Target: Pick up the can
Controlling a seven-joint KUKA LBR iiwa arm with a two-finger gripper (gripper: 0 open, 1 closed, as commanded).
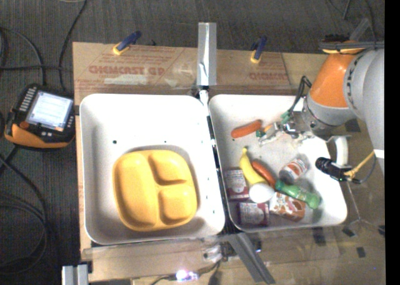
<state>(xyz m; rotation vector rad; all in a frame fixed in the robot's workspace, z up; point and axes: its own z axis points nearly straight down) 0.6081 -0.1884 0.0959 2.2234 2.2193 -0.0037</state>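
Zero progress on the grab so far, judging by the layout: my pincer (275, 131) hangs low over the right bin (219, 152), nothing visible between its tips, and I can't tell if they're apart or together. The can (294, 169) lies on its side just below and slightly right of the pincer, untouched. A carrot (247, 129) sits just left. Left to do: descend, clamp, lift.
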